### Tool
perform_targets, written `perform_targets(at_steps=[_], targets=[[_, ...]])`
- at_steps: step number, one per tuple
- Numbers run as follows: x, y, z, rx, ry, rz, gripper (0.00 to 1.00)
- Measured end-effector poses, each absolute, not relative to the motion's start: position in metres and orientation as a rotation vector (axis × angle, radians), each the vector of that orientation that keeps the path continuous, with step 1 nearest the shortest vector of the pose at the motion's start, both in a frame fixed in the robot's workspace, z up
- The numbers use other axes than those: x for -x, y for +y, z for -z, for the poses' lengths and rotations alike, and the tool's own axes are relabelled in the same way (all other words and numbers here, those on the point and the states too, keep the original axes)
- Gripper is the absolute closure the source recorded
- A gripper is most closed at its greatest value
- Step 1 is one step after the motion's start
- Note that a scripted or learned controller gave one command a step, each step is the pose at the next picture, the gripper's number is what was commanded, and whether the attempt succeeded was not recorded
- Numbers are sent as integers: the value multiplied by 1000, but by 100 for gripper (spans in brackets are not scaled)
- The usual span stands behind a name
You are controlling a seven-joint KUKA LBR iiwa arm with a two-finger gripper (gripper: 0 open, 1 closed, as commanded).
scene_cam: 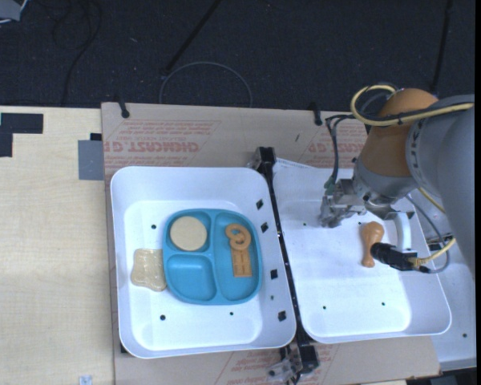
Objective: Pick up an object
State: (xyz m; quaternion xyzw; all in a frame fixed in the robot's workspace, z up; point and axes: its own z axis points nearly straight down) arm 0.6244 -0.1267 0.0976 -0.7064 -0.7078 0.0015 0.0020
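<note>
pincer (334, 215) low in right bin (345, 311), state unclear; drumstick-like toy (372, 243) beside, near right edge; grasp maybe misses.

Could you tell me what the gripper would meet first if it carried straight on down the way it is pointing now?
Probably the bare white floor of the right bin: the gripper points down over its far-left part, and the drumstick-shaped toy lies to one side. Depth is hard to judge.
</note>
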Motion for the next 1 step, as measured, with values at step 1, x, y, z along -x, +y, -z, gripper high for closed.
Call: perform_targets(at_steps=[1], targets=[[-625,-126,-161,2222,-2225,4,100]])
